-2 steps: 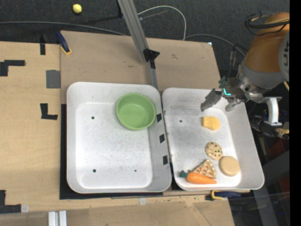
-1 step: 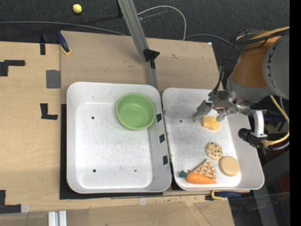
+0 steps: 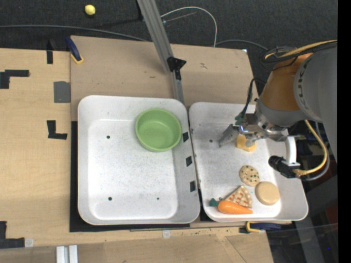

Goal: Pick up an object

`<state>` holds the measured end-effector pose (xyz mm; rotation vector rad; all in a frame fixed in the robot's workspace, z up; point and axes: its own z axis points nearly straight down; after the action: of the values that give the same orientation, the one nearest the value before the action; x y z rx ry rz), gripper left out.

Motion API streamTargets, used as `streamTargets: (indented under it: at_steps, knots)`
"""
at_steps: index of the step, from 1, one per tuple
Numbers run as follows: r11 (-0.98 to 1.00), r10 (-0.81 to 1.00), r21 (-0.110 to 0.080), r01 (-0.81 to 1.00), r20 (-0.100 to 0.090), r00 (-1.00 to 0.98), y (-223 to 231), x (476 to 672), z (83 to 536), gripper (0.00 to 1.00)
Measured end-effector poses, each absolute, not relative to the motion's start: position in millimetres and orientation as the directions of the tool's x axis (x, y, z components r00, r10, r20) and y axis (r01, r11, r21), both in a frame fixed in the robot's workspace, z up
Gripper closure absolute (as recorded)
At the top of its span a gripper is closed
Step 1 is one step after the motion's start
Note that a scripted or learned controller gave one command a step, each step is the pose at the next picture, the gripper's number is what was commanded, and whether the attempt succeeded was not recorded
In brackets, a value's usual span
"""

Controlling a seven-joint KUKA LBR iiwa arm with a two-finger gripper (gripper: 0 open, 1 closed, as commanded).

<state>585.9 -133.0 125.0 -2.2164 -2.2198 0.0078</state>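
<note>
End effector point(image 3: 237, 136) hung low in right bin point(image 3: 211, 163), fingers spread, gripping nothing; yellow block point(image 3: 245, 142) sat just beside one fingertip. Block probably light, rigid toy; best pinched across flat sides.

Yellow ball point(image 3: 90, 9) on dark floor, blue clamp point(image 3: 74, 50), metal pole point(image 3: 158, 33)

Even bright overhead light, soft shadows, mild glare on white bins point(image 3: 82, 147), slightly grainy
</note>
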Motion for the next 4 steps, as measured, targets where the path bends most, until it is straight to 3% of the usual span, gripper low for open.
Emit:
streamTargets:
  at_steps: [1, 2, 4]
  knots:
    - [0.002, 1.000, -0.001, 1.000, -0.002, -0.002, -132, 585.8, 87, 0.00]
    - [0.003, 1.000, -0.002, 1.000, 0.000, -0.003, -132, 585.9, 98, 1.00]
    - [0.002, 1.000, 0.003, 1.000, 0.000, -0.002, -134, 583.9, 201, 1.00]
